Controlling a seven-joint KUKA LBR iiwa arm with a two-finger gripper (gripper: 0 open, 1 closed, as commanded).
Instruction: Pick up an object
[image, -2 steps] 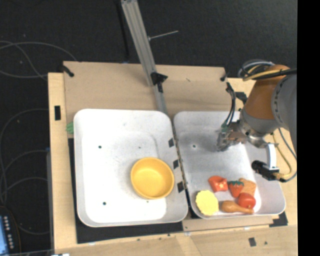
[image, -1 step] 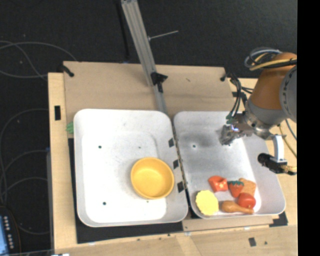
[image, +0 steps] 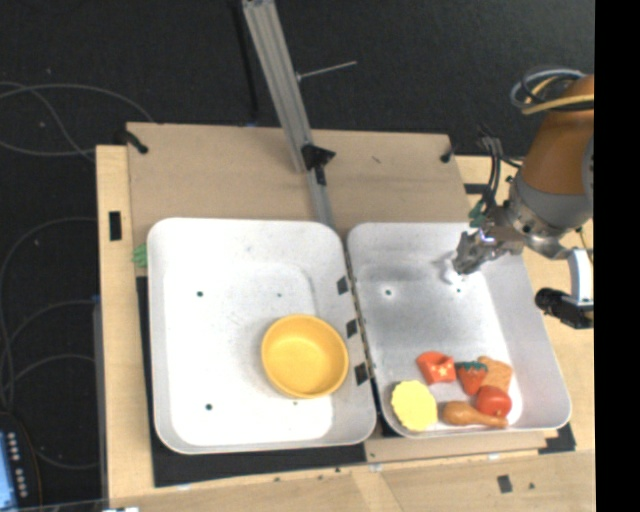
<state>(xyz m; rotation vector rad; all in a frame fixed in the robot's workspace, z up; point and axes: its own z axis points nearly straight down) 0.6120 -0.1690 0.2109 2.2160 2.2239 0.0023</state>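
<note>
My gripper (image: 466, 256) hangs over the back of the right bin (image: 420, 290), with nothing between its fingers that I can make out. At that bin's front right lies a cluster of toy foods: a yellow round piece (image: 413, 404), a red pepper-like piece (image: 436, 367), a red tomato-like piece (image: 493, 401), an orange piece (image: 494, 372) and a tan drumstick-like piece (image: 470, 413). A yellow bowl (image: 304, 355) stands upright in the left bin (image: 200, 300), toward its front right. The cluster sits well in front of my gripper.
A slanted metal post (image: 285, 90) rises from behind the bins near their shared edge. Black clips (image: 352, 328) sit along the divide between the bins. Cables lie on the dark floor at left.
</note>
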